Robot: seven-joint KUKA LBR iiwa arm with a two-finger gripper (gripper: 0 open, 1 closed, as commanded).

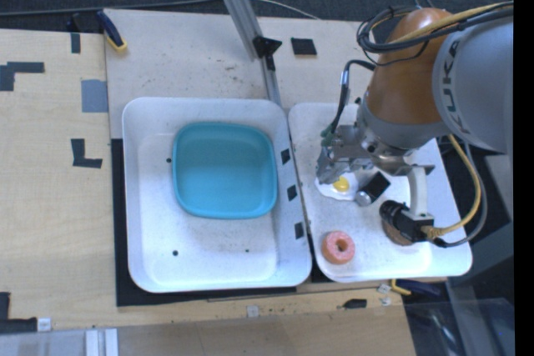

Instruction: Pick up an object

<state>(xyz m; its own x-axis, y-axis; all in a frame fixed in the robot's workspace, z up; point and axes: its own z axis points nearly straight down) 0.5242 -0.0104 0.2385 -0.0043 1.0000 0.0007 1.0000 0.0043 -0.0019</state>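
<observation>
Pincer [335, 172] down low in the right bin [450, 263], near that bin's inner wall, right over a fried-egg toy [340, 188] with a white rim and yellow yolk. Fingers too dark and too crowded by the wrist hardware to judge; cannot tell whether spread, pressed together or pinching the egg. Egg just below the fingertips in the camera view, touching or nearly so, flat on the bin floor. Further toward the near edge from the pincer, a pink frosted doughnut [339, 247], well apart from the egg, also flat on the floor. To the pincer's right and slightly nearer, a black cylindrical part with a yellow cable [403, 223], by the wrist. Above and right of the pincer, the grey arm with its orange band [413, 75], covering the far half of the bin. To the pincer's left, across the two walls, the left bin [150, 254], with a teal square plate [224, 169] lying level in its middle.
</observation>
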